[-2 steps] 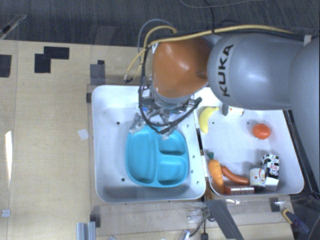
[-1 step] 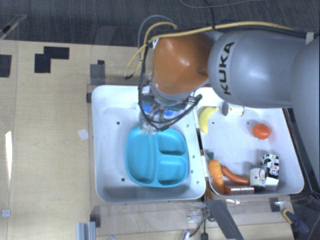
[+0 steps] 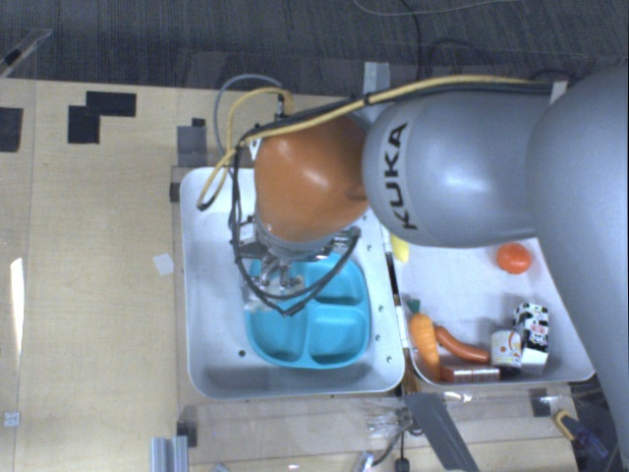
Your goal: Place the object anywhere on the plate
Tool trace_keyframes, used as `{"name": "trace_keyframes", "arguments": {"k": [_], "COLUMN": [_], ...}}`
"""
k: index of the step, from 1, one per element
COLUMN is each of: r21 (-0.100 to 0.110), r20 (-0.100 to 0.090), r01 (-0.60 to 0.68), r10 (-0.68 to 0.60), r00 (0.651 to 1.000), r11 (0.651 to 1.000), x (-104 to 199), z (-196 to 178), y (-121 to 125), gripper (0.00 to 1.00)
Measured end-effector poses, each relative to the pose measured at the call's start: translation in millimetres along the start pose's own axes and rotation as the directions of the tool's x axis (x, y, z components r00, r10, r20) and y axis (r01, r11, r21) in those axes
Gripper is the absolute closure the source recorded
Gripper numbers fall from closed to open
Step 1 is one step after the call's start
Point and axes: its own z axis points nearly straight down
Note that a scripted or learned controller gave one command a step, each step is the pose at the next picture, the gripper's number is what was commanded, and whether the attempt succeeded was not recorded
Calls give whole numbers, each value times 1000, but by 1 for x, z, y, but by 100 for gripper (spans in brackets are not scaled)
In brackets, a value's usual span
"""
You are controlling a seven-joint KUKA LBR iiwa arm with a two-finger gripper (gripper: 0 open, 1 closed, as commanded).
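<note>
A blue divided plate (image 3: 324, 327) lies in the left white bin (image 3: 211, 362). My gripper (image 3: 280, 278) hangs over the plate's upper left part, mostly hidden under the orange wrist band and cables. I cannot make out anything between its tips. Toy food sits in the right bin (image 3: 565, 367): an orange ball (image 3: 513, 257), a carrot (image 3: 424, 337), a red sausage (image 3: 460, 343) and a black-and-white cow-pattern piece (image 3: 531, 324).
The grey arm covers the upper part of both bins. A white cup-like piece (image 3: 505, 347) and a dark red stick (image 3: 470, 372) lie by the right bin's front wall. Wooden bench surface stretches to the left.
</note>
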Motion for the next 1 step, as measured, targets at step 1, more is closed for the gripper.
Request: {"name": "trace_keyframes", "arguments": {"k": [1], "r21": [3], "r20": [-1], "r01": [-228], "r10": [228], "r00": [974], "r11": [974], "x": [11], "z": [-47], "y": [56], "gripper": [100]}}
